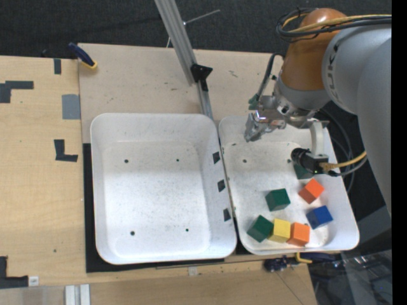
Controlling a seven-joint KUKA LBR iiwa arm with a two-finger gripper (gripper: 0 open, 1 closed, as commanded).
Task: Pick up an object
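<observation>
Claw (255, 131) over right bin (245, 170), apparently unloaded

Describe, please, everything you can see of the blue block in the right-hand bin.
The blue block is a small cube, solid blue with a matte look, perhaps painted wood or foam. It sits flat on the floor of the right bin, near that bin's right wall, turned slightly askew. An orange block lies just above it, close or barely touching. The claw is well away from it.

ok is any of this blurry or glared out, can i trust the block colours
Camera view: lighting is even and soft, blocks read sharp with clear colours; the gripper is slightly smeared; the right bin shows mild bright sheen, no blown-out glare; shadows are faint.
</observation>
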